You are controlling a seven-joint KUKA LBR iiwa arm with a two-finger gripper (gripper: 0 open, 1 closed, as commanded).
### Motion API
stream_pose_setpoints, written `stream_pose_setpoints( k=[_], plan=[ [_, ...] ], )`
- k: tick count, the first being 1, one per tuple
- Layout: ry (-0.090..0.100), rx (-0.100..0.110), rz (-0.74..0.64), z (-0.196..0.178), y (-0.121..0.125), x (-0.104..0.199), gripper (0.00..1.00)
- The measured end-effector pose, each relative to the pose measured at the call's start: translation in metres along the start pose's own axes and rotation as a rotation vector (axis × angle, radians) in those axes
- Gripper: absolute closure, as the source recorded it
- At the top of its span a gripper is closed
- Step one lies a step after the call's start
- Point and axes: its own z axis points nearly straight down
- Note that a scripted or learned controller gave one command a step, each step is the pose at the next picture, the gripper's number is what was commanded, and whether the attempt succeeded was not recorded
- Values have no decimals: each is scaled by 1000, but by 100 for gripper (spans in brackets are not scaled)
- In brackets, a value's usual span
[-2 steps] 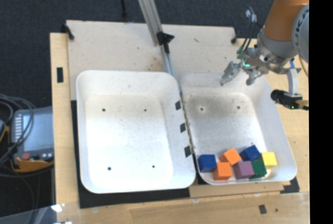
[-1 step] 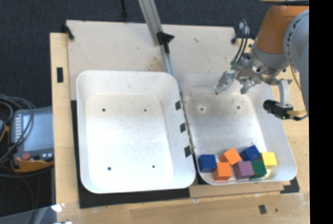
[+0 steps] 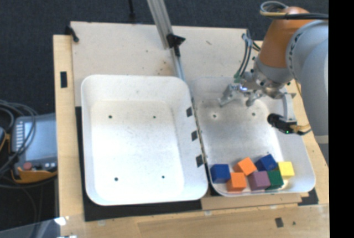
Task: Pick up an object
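Coloured blocks sit bunched together at the bottom right of the frame, in the near corner of the right bin (image 3: 221, 120). From left to right there is a blue block (image 3: 220, 172), an orange block (image 3: 238, 181) with another orange block (image 3: 246, 165) just behind it, a purple block (image 3: 258, 180), a green block (image 3: 275, 179), a second blue block (image 3: 267, 162) and a yellow block (image 3: 286, 169). They touch each other or sit just beside each other, so grabbing one from the middle looks hard. The first blue block on the left end and the yellow one on the right end look like the easy ones, because each has a free side. The left bin (image 3: 138, 137) fills the middle left of the frame. Higher up, in the upper right, the gripper (image 3: 239, 94) hangs over the far part of the right bin, well apart from the blocks. Its two fingers look spread apart, with nothing between them. The grey arm with the orange band (image 3: 279, 43) comes in above it from the right. To do this step well, the gripper probably needs to move toward the bottom of the frame, stop right over one end block, line its fingers up with the two free sides, and go straight down before it squeezes. Coming down on the crowd could push blocks around.
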Motion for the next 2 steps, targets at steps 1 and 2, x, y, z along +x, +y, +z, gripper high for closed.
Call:
stream_pose_setpoints(
  k=[1,2],
  plan=[
    [-1,-2,-1,20,0,-1,0],
    [-3,-4,-2,8,1,-2,100]
  ],
)
